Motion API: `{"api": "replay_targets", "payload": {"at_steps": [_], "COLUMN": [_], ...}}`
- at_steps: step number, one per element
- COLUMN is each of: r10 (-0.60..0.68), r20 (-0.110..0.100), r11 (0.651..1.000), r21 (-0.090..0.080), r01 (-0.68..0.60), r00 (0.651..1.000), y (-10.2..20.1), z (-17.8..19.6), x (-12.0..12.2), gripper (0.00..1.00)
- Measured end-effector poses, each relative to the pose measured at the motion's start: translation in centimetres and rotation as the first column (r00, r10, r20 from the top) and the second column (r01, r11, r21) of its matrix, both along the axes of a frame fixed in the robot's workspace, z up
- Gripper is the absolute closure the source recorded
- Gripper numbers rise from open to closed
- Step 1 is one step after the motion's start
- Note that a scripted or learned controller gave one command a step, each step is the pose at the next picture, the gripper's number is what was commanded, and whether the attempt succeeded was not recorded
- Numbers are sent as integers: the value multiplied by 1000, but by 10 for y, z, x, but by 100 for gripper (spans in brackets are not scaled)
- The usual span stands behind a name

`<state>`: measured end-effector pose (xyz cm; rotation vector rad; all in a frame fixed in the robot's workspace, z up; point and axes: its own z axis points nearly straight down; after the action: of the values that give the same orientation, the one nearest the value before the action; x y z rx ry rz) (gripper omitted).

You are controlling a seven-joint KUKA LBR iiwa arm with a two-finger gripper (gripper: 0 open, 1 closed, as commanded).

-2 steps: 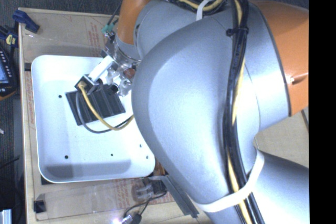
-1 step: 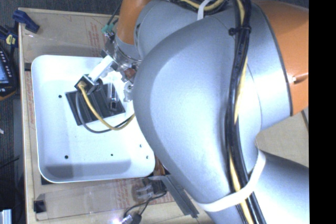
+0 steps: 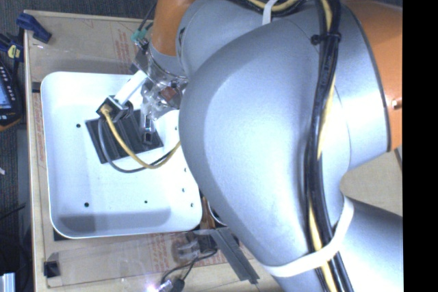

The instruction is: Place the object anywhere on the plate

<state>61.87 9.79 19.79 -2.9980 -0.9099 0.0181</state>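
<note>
The big grey arm (image 3: 274,133) fills most of the right side and hides a lot of the bench (image 3: 82,31). Its orange band (image 3: 170,7) sits near the top middle, just above the wrist. The tool (image 3: 149,121) hangs over the white bin (image 3: 61,147) on the left side of the bench, near that bin's right edge. The tool's tips point down at a dark flat piece (image 3: 113,137) that lies in the upper middle of the bin. I cannot tell how far apart the tips are, or if they grip anything, because the metal parts blur together there. A yellow cable (image 3: 133,161) loops from the tool down over the dark piece and curls back toward the arm. The dark flat piece lies tilted, with one corner toward the bin's top left. The left and bottom parts of the bin show bare white floor with a few small dark dots. A blue clamp (image 3: 33,25) sits at the bench's top left corner. The arm covers the bin's right edge.
</note>
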Motion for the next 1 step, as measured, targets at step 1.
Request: {"api": "replay_targets", "payload": {"at_steps": [1], "r10": [0], "r20": [0], "r11": [1000], "r21": [1], "r01": [0], "r00": [1000], "y": [0], "z": [0], "x": [0], "gripper": [0]}}
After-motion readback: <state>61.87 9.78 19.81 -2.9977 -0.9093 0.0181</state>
